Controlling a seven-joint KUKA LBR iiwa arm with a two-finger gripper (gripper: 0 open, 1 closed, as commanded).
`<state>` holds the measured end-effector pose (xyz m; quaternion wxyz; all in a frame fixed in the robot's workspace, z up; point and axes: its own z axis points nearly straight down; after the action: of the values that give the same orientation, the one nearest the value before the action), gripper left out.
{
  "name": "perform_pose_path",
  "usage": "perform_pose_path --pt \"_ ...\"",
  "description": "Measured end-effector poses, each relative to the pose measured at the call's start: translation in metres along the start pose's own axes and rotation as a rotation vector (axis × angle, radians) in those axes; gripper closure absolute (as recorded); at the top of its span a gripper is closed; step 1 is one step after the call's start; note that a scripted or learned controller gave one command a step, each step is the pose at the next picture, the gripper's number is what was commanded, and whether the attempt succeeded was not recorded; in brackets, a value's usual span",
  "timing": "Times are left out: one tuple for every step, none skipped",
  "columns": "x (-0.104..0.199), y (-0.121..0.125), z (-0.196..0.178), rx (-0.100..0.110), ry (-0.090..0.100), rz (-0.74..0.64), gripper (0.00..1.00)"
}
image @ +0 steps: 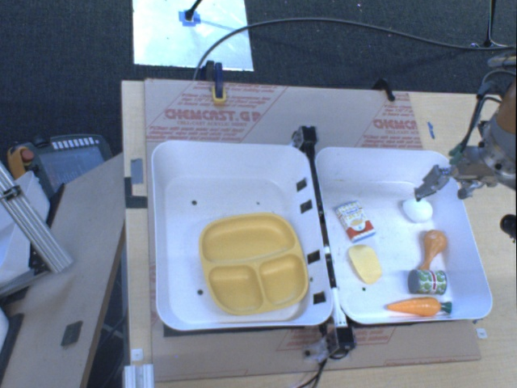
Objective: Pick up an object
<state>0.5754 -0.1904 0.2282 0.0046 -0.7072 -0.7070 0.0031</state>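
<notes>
The right bin [380,172] holds several small objects: a white egg-shaped ball [418,209], a red and white carton [355,220], a pale yellow wedge [365,263], a brown drumstick [433,247], a small green can [427,281] and an orange carrot [418,305]. My gripper [446,183] hangs over the bin's far right side, just above and right of the white ball. Its fingers are spread apart with nothing between them.
The left bin [178,217] bears a yellow divided tray [252,261]. A black divider with clips [317,233] runs between the bins. A cable crosses the bench's far side, and a grey table with a pendant stands at the left.
</notes>
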Motion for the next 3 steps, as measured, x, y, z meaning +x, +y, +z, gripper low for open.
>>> perform_pose_path --pt "0.001 0.003 -0.008 -0.012 -0.003 -0.003 0.00" --pt "0.005 0.006 0.054 -0.009 -0.001 -0.002 0.00" --pt "0.005 0.014 0.114 -0.010 -0.002 -0.002 0.00"
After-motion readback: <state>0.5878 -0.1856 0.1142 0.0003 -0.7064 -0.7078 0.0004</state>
